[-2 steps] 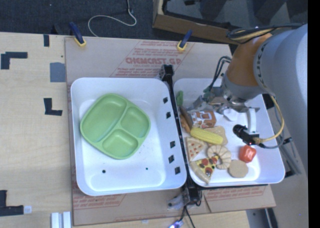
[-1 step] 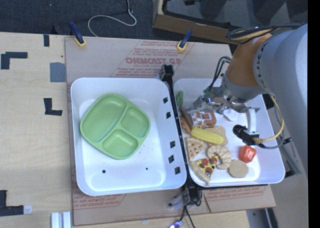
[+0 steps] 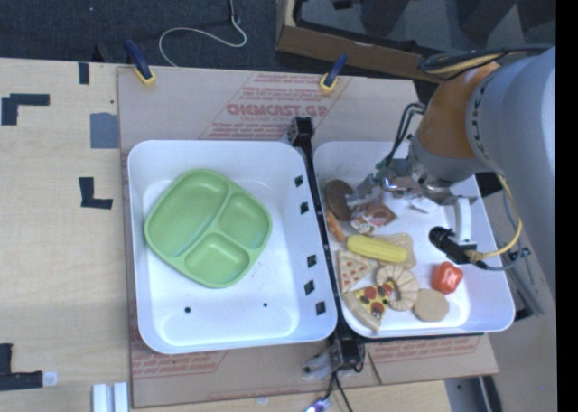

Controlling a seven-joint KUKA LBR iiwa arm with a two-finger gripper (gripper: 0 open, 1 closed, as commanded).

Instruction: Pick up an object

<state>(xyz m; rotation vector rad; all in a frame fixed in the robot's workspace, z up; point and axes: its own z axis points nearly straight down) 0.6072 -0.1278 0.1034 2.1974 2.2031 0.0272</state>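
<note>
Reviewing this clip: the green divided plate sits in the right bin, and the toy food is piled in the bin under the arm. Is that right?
Not quite. The camera view shows the green divided plate in the left bin, not the right. The toy food, including a yellow corn cob, is indeed piled in the right bin under the arm.

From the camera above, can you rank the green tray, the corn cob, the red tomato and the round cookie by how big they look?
1. Green tray, by far the largest.
2. Corn cob.
3. Red tomato and round cookie look about alike, so I won't rank them.
</note>
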